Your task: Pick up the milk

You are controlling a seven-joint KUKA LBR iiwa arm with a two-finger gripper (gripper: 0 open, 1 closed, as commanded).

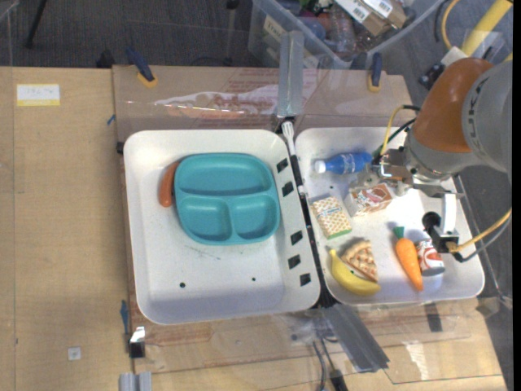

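Observation:
The milk (pixel 431 258) looks like a small white carton with red and blue print. It lies near the right wall of the right bin (pixel 468 283), just right of the carrot (pixel 408 262). My gripper (pixel 391 170) hangs over the upper middle of that bin, between the blue water bottle (pixel 343 164) and a red-and-white packet (pixel 370 198). It is well up and to the left of the milk. The wrist's dark body hides the fingertips.
The right bin also holds a cracker box (pixel 331 216), a banana (pixel 352 277) and a waffle-like slice (pixel 361 258). A black cable clamp (pixel 440 226) hangs above the milk. In the left bin sits a teal divided plate (pixel 225 198) with a sausage (pixel 167 187) beside it.

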